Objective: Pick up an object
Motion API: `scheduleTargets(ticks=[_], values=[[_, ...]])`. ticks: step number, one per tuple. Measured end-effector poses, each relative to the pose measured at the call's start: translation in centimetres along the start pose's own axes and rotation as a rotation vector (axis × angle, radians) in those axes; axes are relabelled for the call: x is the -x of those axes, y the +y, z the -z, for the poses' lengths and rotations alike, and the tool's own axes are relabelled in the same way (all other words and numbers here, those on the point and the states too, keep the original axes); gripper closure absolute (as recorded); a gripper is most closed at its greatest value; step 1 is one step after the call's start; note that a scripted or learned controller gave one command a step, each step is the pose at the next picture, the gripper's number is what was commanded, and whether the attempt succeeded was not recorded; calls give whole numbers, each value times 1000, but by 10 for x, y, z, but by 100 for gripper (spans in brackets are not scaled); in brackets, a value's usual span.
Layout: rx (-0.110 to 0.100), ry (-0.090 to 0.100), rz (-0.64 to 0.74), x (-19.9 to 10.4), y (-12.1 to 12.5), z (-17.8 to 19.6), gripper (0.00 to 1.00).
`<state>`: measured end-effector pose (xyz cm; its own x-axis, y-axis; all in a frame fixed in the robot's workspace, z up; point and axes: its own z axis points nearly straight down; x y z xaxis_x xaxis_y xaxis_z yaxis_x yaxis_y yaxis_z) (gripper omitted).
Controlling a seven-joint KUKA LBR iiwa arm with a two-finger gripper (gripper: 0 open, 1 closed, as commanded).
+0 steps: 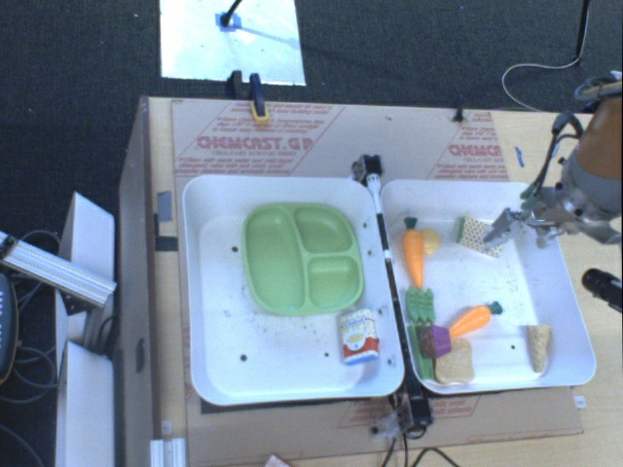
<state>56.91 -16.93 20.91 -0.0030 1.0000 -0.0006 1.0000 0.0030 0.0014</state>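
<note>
My gripper (523,232) hangs over the back right part of the right bin (560,290), open, with nothing between its fingers. Its left fingertip is just right of a small speckled pale block (474,233). Further left in that bin lies an upright orange carrot (415,252) with a small yellow piece (431,244) beside it. Toward the front lie a green ridged piece (420,305), a second carrot (471,320), a purple piece (436,340), a tan cracker-like piece (454,365) and a beige cone (537,346).
The left bin (209,261) holds a green sectioned plate (302,258) and a small red-and-white can (359,336) at its front right. A black-and-white divider rail (384,251) runs between the bins. Bare bin floor lies right of the carrots.
</note>
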Motion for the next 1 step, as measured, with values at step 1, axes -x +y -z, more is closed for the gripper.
scheduleTargets(ticks=[1], values=[[-3, 1, 1, -56, 17, -118, 0]])
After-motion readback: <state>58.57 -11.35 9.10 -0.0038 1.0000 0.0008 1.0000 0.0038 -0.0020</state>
